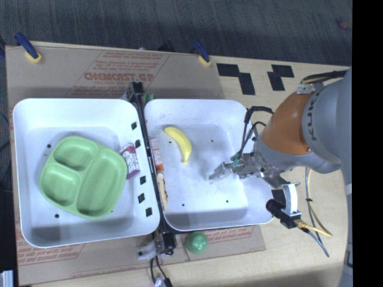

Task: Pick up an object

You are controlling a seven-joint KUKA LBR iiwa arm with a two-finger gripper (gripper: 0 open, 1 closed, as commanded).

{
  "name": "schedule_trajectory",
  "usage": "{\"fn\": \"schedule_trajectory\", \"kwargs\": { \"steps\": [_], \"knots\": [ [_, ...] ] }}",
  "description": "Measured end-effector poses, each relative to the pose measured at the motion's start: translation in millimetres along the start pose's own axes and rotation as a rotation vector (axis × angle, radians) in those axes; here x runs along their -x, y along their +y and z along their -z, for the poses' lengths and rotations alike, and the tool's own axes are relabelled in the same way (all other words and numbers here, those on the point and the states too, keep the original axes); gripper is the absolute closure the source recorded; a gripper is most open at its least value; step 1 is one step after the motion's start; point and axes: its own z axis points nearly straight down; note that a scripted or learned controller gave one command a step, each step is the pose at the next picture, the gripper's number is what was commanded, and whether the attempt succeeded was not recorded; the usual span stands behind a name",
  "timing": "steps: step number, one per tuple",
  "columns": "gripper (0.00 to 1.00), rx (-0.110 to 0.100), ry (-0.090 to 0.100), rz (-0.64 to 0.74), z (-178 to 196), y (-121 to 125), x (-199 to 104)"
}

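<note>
The banana [180, 142] lies loose in the right bin [197, 215], centre frame, upper-left part of the floor, untouched. To its right and a little lower, the gripper [219, 173] hangs over bare floor with nothing between its fingers; spread or closed, that cannot be told. The pick looks undone: approach, grasp, lift all remain.

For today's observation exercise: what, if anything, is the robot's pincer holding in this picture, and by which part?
Nothing is held. The pincer sits over the bare floor of the right bin, with nothing between its fingers. The banana lies apart from it, up and to the left.
</note>
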Motion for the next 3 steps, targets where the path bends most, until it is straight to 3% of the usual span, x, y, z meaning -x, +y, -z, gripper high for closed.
{"fn": "schedule_trajectory", "kwargs": {
  "steps": [1, 2, 3],
  "knots": [
    [0.0, 0.001, 0.001, 0.001, -16.5, -31.1, -12.3],
    [0.0, 0.004, 0.0, -0.002, 15.2, 26.8, 0.2],
    [0.0, 0.002, 0.0, 0.0, -16.3, 12.6, -10.0]
  ]
}}
